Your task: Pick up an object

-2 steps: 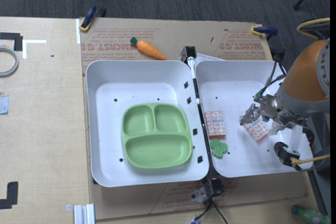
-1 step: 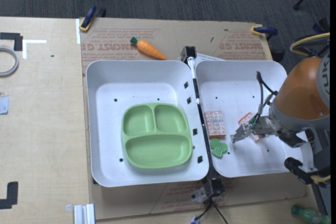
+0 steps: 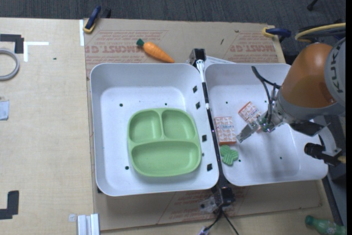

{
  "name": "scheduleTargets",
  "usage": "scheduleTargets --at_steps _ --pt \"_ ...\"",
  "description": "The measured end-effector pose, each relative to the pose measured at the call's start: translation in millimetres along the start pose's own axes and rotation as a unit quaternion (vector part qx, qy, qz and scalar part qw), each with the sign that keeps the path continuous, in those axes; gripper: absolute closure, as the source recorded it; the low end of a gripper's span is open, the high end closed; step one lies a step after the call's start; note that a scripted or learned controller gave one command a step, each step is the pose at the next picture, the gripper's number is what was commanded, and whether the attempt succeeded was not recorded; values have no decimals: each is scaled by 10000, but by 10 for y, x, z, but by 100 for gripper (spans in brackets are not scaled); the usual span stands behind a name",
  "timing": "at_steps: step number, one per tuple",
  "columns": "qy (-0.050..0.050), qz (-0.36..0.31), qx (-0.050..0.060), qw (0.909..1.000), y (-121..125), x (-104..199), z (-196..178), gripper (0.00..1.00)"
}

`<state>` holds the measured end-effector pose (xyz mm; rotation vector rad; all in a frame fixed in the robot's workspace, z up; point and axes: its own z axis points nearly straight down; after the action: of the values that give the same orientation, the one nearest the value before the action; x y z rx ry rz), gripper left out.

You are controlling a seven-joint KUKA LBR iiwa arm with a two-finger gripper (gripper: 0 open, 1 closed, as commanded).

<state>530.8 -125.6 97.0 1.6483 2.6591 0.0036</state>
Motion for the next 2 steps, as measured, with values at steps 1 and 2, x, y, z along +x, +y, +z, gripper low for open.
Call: scheduleTargets --at_steps 1,2 --pt "6 954 0 9954 769 -100 2 0" --pt "27 1510 33 9885 891 -144 8 0"
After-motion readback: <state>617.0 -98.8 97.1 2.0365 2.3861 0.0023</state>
